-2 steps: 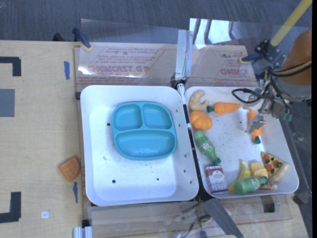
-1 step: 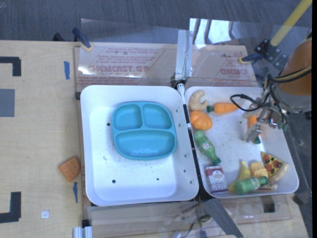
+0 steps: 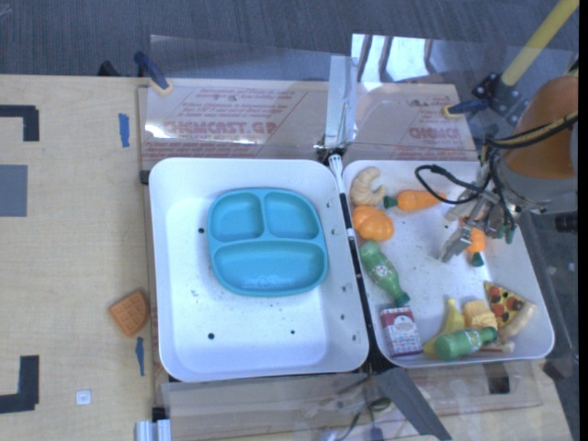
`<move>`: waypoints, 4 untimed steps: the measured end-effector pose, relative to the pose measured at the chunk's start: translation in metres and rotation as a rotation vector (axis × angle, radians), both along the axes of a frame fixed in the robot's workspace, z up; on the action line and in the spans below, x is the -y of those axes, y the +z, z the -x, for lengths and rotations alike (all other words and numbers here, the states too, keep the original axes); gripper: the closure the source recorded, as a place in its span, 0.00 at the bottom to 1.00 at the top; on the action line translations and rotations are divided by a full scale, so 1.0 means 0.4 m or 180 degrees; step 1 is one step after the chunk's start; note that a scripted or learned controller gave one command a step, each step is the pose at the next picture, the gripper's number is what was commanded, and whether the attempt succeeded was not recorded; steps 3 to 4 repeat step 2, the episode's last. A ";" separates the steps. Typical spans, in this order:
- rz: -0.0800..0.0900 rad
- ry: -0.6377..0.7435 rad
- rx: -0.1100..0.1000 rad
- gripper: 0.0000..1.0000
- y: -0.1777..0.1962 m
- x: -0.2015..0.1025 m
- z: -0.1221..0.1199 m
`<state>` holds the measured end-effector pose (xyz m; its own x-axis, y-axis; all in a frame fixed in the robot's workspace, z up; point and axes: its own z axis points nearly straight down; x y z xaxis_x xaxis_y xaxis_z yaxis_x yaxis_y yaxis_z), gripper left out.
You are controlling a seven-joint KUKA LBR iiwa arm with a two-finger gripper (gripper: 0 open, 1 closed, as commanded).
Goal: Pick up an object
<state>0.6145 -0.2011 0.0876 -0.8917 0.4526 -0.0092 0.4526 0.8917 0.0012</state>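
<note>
Tool (image 3: 464, 239) over the right bin (image 3: 542, 312) — a small orange piece (image 3: 476, 243) between its prongs.
Prongs spread, straddling the piece — whether it is actually gripped cannot be told.

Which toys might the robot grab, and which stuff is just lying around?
For the job, in the right bin:
croissant
carrot
orange
green bottle
pizza slice
end effector

Just lying about:
blue divided plate
waffle on the bench
</note>
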 end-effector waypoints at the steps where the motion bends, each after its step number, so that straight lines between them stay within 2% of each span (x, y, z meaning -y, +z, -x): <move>1: -0.0014 -0.0053 0.0004 0.00 0.000 0.051 0.030; 2: 0.0000 -0.0227 0.0006 0.00 0.001 0.019 0.042; 4: 0.0000 -0.0227 0.0006 0.00 0.001 0.019 0.042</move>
